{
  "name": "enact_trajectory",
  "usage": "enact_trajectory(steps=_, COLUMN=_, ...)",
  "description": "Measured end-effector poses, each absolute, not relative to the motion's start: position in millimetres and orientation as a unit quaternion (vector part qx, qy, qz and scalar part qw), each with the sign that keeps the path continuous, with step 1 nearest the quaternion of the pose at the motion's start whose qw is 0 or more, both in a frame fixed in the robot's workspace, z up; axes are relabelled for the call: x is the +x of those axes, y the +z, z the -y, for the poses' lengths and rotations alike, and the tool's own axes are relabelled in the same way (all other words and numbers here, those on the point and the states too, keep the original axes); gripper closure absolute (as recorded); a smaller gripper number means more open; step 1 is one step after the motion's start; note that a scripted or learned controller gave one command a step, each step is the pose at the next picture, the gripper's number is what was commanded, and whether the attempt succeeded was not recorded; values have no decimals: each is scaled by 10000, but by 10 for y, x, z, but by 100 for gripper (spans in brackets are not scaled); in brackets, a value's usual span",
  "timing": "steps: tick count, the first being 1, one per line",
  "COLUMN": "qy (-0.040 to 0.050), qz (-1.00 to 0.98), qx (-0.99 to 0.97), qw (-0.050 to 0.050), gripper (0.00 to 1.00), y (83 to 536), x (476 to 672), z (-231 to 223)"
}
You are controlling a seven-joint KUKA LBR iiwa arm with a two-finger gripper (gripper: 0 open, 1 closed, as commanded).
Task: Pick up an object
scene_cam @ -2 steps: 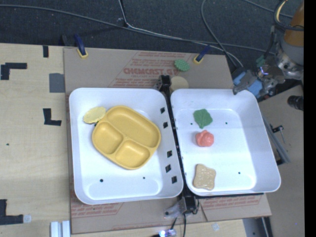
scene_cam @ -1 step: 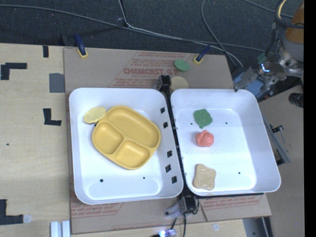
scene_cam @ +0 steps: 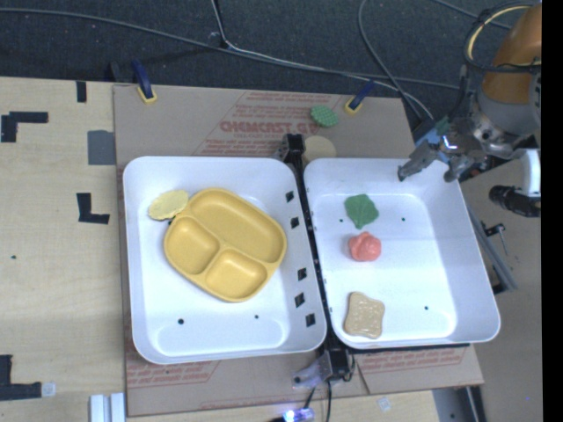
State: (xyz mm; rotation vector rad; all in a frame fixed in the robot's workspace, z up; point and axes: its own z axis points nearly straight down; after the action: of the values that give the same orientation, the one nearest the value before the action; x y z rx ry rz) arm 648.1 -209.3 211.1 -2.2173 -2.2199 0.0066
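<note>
We look down on two shallow white bins set side by side on a sheet of brown cardboard. The left bin (scene_cam: 149, 323) holds a yellow divided plate (scene_cam: 225, 243) with three compartments, lying at a slant near the middle, and a pale yellow flat piece (scene_cam: 167, 204) touching the plate's upper left edge.

The right bin (scene_cam: 457, 271) holds three small things in a loose column along its left half — a green leaf-shaped piece (scene_cam: 361, 209) at the top, a reddish-pink lump (scene_cam: 365, 247) just below it, and a tan piece like a slice of toast (scene_cam: 363, 315) well apart, near the bin's lower edge. None of them touches another.

The arm (scene_cam: 515, 55) comes in from the right, its orange band showing at the top right corner. Its claw (scene_cam: 433, 163) hangs over the upper right rim of the right bin, above and to the right of the green leaf and clear of all three things. We see two dark fingers (scene_cam: 412, 169) standing spread apart, with nothing between them.

Beyond the bins, on the cardboard near the top, lies another small green piece (scene_cam: 324, 114) beside a pale round one (scene_cam: 318, 145). Two blue-and-yellow clamps (scene_cam: 144, 86) pin the cardboard's far edge, and dark cables (scene_cam: 264, 55) trail across the dark floor behind.
</note>
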Motion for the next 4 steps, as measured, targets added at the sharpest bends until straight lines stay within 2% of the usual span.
enact_trajectory(steps=1, qy=23, qz=7078, qx=-7064, qw=15, gripper=0, y=1668, x=6506, z=2089)
enact_trajectory(steps=2, qy=28, qz=7077, qx=-7065, qw=24, gripper=0, y=1079, x=6400, z=2068)
enact_trajectory(steps=3, qy=11, qz=7082, qx=-7060, qw=-1, gripper=100, y=1220, x=6420, z=2062)
enact_trajectory(steps=4, qy=-10, qz=7074, qx=-7068, qw=-14, gripper=100, y=1657, x=6387, z=2062)
